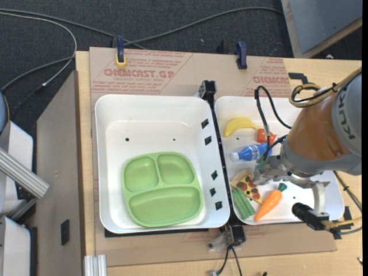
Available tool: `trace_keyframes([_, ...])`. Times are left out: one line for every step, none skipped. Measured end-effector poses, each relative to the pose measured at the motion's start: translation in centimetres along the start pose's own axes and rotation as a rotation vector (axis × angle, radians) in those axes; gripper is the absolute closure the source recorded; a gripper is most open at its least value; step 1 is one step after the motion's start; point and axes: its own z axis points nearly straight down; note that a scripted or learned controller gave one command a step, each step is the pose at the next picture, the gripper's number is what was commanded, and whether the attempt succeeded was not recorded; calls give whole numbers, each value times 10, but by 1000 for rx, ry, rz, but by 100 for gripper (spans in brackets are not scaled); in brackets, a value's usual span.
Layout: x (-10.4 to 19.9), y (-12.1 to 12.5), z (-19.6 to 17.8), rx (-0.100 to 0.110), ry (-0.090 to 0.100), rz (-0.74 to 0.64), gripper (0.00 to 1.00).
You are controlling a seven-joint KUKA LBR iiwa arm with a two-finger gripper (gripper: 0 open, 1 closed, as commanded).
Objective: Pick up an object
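Green divided tray [163, 188] in left bin [109, 154]; banana [240, 125], bottle [250, 152], carrot [268, 204] in right bin [336, 203].

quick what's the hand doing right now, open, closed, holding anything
Hand: down in the right bin over the toys; open or closed cannot be told.

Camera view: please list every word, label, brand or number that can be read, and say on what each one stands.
"CHEMCAST GP", red print on the brown board behind the left bin.
"CHEMCAST", cut off, red print on the same board behind the right bin.
"KU", grey letters cut off at the picture's edge, on the arm.
The smaller red print under each brand line is too blurred to read.
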Motion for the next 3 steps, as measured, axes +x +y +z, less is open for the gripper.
trace_keyframes([-1,4,-43,5,-5,0,100])
trace_keyframes([0,7,-107,1,-5,-1,100])
trace_keyframes([1,9,-137,5,-4,-1,100])
